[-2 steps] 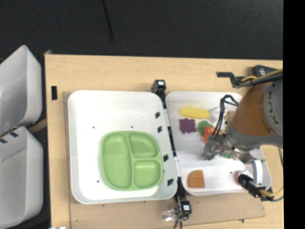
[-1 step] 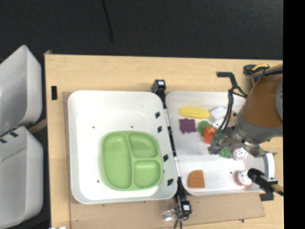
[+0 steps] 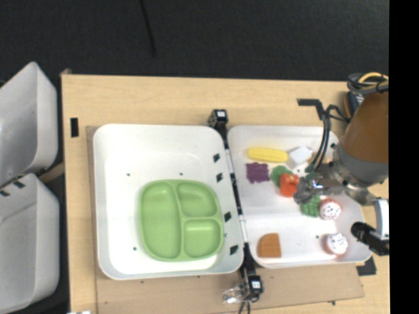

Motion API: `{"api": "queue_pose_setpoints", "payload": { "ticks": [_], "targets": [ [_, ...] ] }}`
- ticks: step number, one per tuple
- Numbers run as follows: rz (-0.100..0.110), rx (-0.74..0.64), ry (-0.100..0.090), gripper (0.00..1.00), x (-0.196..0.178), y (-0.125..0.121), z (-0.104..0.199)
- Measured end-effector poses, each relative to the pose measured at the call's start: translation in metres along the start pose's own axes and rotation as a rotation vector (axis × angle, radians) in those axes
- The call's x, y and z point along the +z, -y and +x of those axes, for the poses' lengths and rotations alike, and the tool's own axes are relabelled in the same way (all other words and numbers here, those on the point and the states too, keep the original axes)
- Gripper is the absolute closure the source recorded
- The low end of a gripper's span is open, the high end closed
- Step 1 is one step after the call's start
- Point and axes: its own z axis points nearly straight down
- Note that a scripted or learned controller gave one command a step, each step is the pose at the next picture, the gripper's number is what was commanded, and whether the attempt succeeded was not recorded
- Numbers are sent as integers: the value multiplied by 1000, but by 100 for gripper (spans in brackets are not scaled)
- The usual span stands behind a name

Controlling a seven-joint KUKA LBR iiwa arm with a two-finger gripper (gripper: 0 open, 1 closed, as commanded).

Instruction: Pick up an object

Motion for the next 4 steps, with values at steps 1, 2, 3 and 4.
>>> {"api": "queue_pose_setpoints", "payload": {
  "ticks": [1,2,3,4],
  "targets": [
    [1,0,0,100,-31,-2,-1],
    [2,-2,-1,100,-35,-42,18],
    [1,-2,0,100,-23,-99,36],
    [1,-1,-1,100,-39,-118,37]
  ]
}}
